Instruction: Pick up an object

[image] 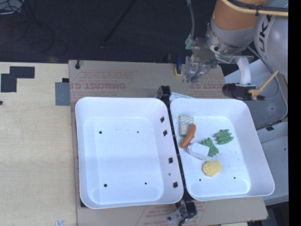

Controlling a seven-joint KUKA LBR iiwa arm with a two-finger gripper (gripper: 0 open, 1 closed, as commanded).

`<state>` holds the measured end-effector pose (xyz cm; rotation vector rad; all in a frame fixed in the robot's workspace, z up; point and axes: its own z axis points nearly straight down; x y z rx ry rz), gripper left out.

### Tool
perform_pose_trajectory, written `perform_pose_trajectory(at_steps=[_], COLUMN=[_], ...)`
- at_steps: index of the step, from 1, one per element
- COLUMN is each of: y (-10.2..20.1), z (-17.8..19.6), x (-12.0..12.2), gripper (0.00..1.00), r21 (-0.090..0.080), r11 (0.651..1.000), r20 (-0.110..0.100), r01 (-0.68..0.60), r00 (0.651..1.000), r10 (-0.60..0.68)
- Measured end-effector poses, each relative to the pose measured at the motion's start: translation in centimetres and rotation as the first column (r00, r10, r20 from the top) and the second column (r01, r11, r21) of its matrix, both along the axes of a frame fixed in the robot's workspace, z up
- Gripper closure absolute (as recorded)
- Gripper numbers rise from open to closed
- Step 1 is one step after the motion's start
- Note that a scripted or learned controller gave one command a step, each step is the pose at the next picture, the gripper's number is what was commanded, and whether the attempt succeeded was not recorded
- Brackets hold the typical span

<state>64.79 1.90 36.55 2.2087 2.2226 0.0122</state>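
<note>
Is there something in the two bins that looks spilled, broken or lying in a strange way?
Nothing stands out. The small items lie loosely clustered in the right bin: an orange sausage-shaped piece, a yellow corn-like piece, green leafy pieces and a white block. None looks broken. The gripper hangs above the bin's far edge.

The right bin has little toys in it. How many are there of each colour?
Green: 2, a leafy piece and a smaller leafy piece
Orange: 1, a carrot
Yellow: 1, a corn cob
White: 1, a block
Patterned: 1, a small can
Total: 6
</note>
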Motion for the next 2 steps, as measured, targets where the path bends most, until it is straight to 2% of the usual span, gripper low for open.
perform_pose_trajectory(at_steps=[1, 2], y=[-6.8, -0.8], z=[2.4, -5.8], x=[-6.8, -8.5], gripper=[1.00, 1.00], r21=[-0.001, 0.001], r11=[1.000, 1.000], r20=[-0.014, -0.021], r01=[0.013, 0.003], r00=[1.000, 1.000], r10=[-0.013, -0.003])
